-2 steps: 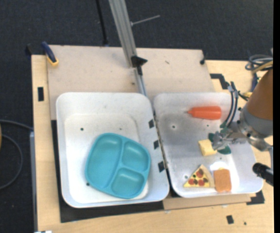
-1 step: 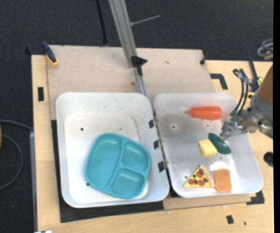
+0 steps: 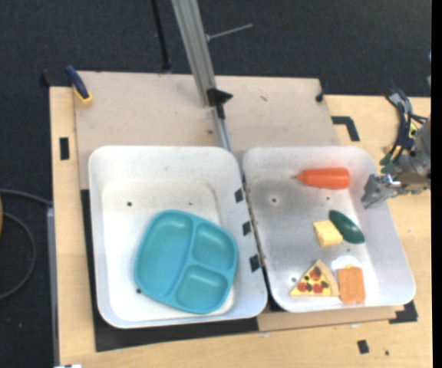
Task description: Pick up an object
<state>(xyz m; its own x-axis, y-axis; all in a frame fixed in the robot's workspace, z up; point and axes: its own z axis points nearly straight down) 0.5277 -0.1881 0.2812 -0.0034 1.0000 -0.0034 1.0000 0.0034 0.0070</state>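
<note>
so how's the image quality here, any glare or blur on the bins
Camera view: even, soft lighting, with faint shadows under the toys; slightly soft and grainy overall. The white right bin looks a bit washed out beside the carrot; the teal plate reads cleanly. The gripper at the right bin's edge is blurry and small.

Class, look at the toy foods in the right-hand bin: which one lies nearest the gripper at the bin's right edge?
The orange carrot-shaped toy at the top of the right white bin, closest to the gripper; the other foods lie lower.

right bin [image 3: 282,282] left half bare, toys [image 3: 336,232] crowd right
</note>
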